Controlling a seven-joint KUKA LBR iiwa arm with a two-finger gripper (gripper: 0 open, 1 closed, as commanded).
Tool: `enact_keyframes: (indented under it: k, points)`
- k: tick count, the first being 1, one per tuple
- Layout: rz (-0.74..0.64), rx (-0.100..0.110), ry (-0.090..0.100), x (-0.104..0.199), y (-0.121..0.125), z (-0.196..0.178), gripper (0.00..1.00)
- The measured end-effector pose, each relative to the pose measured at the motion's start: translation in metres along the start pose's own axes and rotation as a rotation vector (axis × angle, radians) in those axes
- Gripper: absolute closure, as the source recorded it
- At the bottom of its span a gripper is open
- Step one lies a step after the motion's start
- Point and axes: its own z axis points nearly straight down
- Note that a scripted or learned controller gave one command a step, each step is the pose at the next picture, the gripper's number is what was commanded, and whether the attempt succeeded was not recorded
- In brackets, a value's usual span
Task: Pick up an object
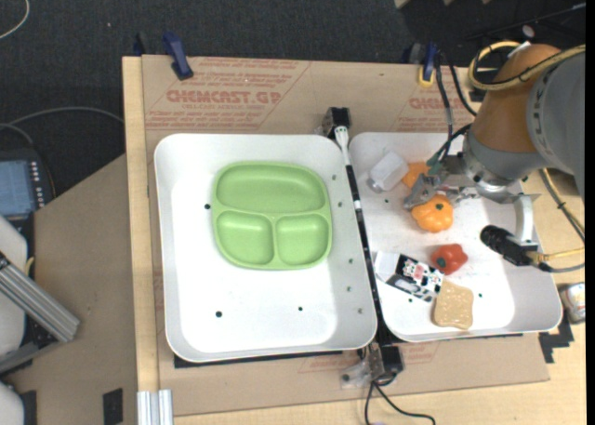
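Note:
In the right bin, my gripper hangs low over the far part, right above an orange pumpkin-like toy and touching or nearly touching its top. A small orange piece and a pale whitish object lie just left of the gripper. Nearer the front are a red toy, a black-and-white packet and a slice of toast. The grey arm covers the bin's far right corner.
The left bin holds a green three-compartment plate. A black part of the arm juts over the right bin's right side. Cables run along the bench's right edge. Blue clamps grip the far board edge.

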Motion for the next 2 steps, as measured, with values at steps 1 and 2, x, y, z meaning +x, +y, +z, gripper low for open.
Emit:
enact_keyframes:
  k: [1,2]
  points:
    - [-0.009,-0.009,0.003,0.087,0.023,-0.096,1.0]
    - [-0.008,0.009,0.006,0.18,-0.028,-0.089,1.0]
